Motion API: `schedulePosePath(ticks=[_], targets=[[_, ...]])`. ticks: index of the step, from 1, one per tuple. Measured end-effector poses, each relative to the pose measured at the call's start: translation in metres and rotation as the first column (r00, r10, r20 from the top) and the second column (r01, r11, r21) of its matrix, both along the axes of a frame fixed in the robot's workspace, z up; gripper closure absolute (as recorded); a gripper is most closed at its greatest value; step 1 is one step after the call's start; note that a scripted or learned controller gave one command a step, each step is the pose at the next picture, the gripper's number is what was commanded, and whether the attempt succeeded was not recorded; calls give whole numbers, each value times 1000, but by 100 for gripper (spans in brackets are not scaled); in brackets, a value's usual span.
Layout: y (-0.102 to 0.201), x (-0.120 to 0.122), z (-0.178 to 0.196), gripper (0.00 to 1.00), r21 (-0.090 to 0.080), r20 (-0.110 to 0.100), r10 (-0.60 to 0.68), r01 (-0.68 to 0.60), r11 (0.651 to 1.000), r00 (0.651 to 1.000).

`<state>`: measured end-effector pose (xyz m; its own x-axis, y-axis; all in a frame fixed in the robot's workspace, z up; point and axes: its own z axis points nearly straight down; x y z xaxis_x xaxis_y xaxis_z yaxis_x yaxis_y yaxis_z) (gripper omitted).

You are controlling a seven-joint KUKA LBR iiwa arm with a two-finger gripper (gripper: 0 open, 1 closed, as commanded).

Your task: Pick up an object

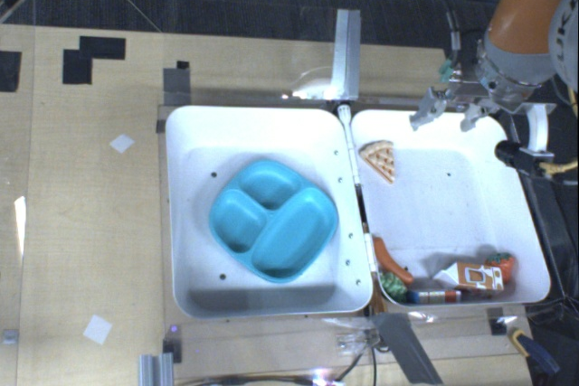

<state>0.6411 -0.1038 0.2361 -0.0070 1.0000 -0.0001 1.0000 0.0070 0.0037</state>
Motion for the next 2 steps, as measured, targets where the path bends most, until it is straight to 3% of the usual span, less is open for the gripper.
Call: schedulePosePath(ticks=[1,2], targets=[[-29,-137,-83,0,0,-1,53,-53,999,999],[-34,-86,-147,0,-4,9,135,-135,991,991]])
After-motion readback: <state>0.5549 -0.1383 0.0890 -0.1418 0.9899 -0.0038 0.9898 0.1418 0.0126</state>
